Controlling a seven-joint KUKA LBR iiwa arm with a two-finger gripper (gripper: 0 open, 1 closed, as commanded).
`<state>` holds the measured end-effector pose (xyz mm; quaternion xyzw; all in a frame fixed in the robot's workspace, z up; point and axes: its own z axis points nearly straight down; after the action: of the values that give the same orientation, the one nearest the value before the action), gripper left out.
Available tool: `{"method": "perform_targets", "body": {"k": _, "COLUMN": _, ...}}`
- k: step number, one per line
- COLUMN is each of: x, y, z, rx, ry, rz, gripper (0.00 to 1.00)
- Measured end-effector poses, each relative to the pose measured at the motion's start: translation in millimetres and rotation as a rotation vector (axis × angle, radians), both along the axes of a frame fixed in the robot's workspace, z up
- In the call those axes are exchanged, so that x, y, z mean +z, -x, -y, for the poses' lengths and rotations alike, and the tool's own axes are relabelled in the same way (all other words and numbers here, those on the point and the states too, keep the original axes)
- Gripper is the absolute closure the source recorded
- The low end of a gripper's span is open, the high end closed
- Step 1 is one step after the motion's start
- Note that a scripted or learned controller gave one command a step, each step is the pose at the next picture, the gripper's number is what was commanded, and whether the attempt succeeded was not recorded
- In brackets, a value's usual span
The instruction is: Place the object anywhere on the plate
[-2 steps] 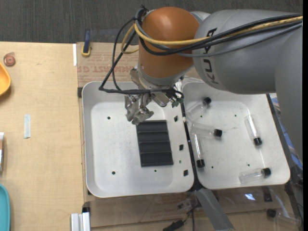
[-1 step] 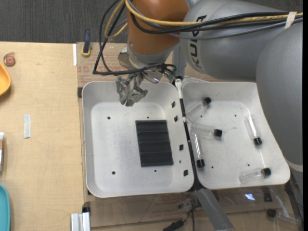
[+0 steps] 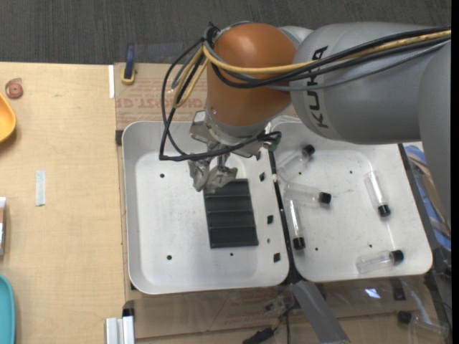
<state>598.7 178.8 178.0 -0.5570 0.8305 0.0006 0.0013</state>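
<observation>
A black ribbed rectangular plate (image 3: 232, 217) lies flat in the left bin (image 3: 154, 213), right of its middle. My gripper (image 3: 211, 179) hangs below the orange wrist band, just over the plate's far left corner. The wrist and cables hide how it stands, and I cannot make out anything in it. Several clear tubes with black caps lie in the right bin (image 3: 344, 170): one (image 3: 295, 224) runs along the divider, one (image 3: 310, 195) is near the bin's middle, and another (image 3: 377, 193) is to the right.
More capped tubes lie at the right bin's front (image 3: 378, 261) and back left (image 3: 298, 160). The big grey arm (image 3: 373, 84) spans the back of both bins. An orange dish (image 3: 4, 122) and a teal object (image 3: 4, 312) sit on the wooden bench to the left.
</observation>
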Motion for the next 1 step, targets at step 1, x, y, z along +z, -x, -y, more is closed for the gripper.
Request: {"method": "perform_targets", "body": {"k": 1, "x": 42.8, "y": -20.7, "z": -22.3, "rx": 0.195, "ry": -0.002, "rz": 0.002, "gripper": 1.00}}
